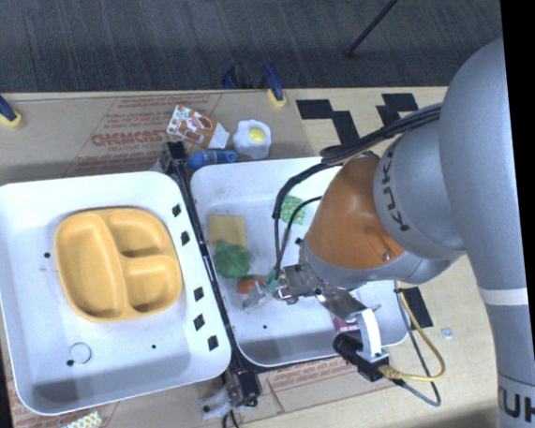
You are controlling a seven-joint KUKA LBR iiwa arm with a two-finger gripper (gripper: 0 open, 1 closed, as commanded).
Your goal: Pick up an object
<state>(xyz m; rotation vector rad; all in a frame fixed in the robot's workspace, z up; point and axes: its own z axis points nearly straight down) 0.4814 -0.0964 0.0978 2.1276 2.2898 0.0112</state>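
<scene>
Gripper (267, 291) low in right bin (290, 345), jaw state unreadable; green toy (232, 258) and orange piece (245, 285) crowd it, so risk is a glancing miss.

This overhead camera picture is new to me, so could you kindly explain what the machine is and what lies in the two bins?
The picture comes from one fixed camera above the bench, looking down at a slant. The big grey shape with the orange band is a robot arm reaching in from the right. Its gripper is low in the right bin, near a green toy, a yellow block and a small orange piece. Whether it holds anything cannot be told. The left bin holds a yellow divided tray. Small packets lie on the bench beyond the bins.
</scene>
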